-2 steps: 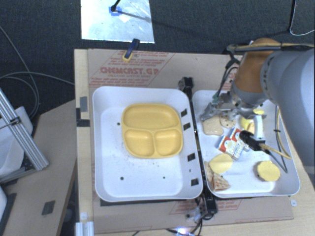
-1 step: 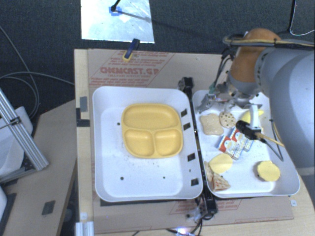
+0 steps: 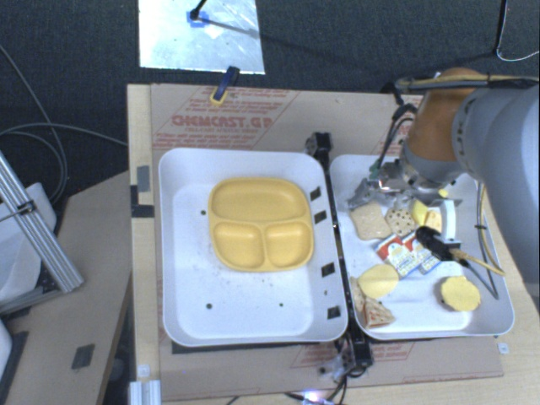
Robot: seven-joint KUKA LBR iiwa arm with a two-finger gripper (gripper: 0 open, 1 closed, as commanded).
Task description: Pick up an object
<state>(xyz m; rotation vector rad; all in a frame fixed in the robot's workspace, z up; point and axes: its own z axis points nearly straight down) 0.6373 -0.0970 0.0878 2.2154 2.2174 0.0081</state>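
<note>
1. The desk (image 3: 140, 268) carries a printed cardboard sheet (image 3: 253, 118), and on it 2 shallow white bins lie side by side, their inner walls touching.
2. The left bin (image 3: 190, 294) holds a yellow plate (image 3: 260, 224) with 3 compartments. It lies flat, a little toward the desk's far edge from the bin's middle.
3. The right bin (image 3: 418, 309), on the side of the desk's right edge, holds several small food-like pieces.
4. The grey arm (image 3: 506, 142), with its orange band (image 3: 434, 129), reaches in over the desk's far right corner. The pincer (image 3: 371, 191) sits low over the far left corner of the right bin.
5. Whether the pincer is open or closed cannot be told from this angle, nor whether it has hold of anything.
6. A tan cracker (image 3: 369, 221) lies just beside the pincer, on the side of the desk's near edge. A smaller speckled cracker (image 3: 398, 220) touches its right side.
7. A red, white and blue packet (image 3: 405, 255) lies about mid-bin, near both crackers.
8. A yellow disc (image 3: 379, 280) lies close to the bin's left wall. A toast-coloured wedge (image 3: 376, 313) lies just beside it in the near left corner.
9. A 2nd yellow disc (image 3: 460, 294) lies toward the bin's near right corner, well apart from the 1st.
10. A blue and yellow tool (image 3: 224, 84) rests at the far edge of the cardboard sheet.
</note>
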